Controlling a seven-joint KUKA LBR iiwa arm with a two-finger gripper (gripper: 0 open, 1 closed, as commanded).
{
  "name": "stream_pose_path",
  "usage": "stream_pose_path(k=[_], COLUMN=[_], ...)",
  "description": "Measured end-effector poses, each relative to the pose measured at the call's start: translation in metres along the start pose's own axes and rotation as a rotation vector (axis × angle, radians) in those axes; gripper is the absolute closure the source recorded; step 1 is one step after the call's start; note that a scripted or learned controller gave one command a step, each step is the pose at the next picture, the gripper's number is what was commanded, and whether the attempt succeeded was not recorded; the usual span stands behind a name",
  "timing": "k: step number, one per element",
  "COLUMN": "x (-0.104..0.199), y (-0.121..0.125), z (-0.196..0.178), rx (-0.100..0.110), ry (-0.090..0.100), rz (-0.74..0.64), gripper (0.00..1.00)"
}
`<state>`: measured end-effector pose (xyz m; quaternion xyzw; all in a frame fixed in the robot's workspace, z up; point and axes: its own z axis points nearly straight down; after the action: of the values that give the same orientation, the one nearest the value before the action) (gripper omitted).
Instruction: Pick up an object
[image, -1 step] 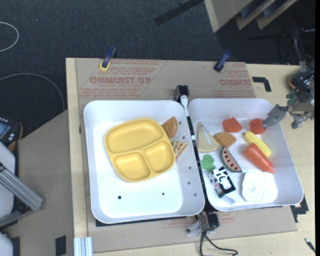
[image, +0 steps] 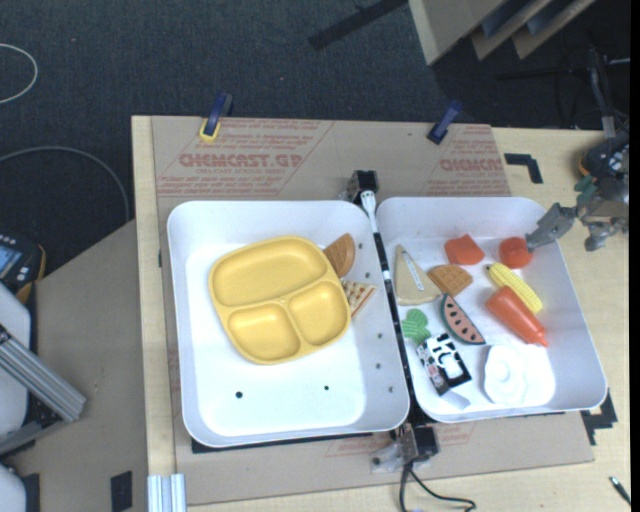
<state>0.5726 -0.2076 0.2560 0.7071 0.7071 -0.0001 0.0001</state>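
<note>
Grey gripper (image: 553, 226) hovers over the right bin's (image: 585, 345) far right rim; I can't tell how it is set. I see it holding nothing. Nearest candidates sit just beside it: red tomato (image: 515, 252), corn (image: 514, 287), carrot (image: 517, 316). The yellow tray (image: 278, 298) fills the left bin (image: 275, 400), well apart, so I'd pick right here.

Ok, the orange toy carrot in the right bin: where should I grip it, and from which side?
Grip the orange toy carrot across its thick middle, coming straight down. It lies flat and slanted, so turn the gripper crosswise to it. The yellow toy corn cob crowds its upper end, so stay lower.
</note>
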Motion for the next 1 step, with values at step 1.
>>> stream_pose_path(k=[1], x=[-0.0045], y=[-0.0068], z=[0.0461], rx=[0.004], ry=[0.002], rz=[0.0], gripper=[0.0])
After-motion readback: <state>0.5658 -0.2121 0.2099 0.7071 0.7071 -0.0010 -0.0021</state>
